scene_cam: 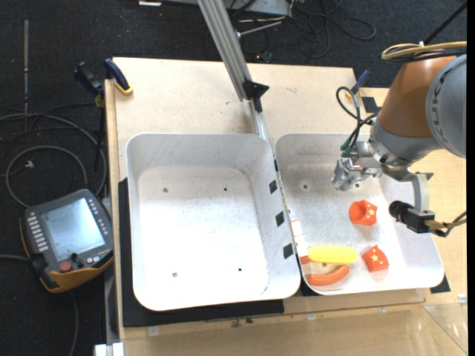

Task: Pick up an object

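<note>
In the right bin (312,154) lie an orange cup-like piece (363,212), a yellow banana-shaped piece (332,254), an orange-red curved piece (327,274) under it, and a small red block (375,259). My gripper (346,176) hangs over the bin's upper middle, up and to the left of the orange cup-like piece, apart from every object. Nothing shows between its fingertips.
The left bin (148,162) is a large white tray beside the right one. A slanted metal rail (226,39) runs down to the divide between the bins. A teach pendant (65,237) lies off the bench at left. A black fitting (410,215) juts from the arm over the right bin.
</note>
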`<state>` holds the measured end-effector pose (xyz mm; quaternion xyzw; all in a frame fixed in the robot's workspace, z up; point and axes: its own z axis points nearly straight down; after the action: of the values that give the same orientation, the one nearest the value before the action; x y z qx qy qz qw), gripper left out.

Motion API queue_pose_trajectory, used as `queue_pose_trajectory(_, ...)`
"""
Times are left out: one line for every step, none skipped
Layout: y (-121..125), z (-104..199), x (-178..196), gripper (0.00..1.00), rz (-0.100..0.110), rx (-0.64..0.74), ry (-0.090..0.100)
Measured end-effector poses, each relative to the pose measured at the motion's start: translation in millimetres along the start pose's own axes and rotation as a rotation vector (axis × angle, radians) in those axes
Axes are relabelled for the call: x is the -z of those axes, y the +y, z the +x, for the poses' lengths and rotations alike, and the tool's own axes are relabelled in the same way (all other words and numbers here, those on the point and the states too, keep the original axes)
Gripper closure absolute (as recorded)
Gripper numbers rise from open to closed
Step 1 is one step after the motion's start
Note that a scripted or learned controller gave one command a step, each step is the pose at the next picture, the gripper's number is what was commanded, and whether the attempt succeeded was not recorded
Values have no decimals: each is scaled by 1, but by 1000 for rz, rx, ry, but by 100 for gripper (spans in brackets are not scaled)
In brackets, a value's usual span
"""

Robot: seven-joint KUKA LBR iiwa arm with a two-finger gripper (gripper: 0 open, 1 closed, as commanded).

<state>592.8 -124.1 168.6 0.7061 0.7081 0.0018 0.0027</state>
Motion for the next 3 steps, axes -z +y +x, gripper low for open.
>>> queue_pose_trajectory(-1,9,49,100,0,1,0)
queue_pose_trajectory(0,9,69,100,3,0,0)
queue_pose_trajectory(8,70,73,100,4,6,3)
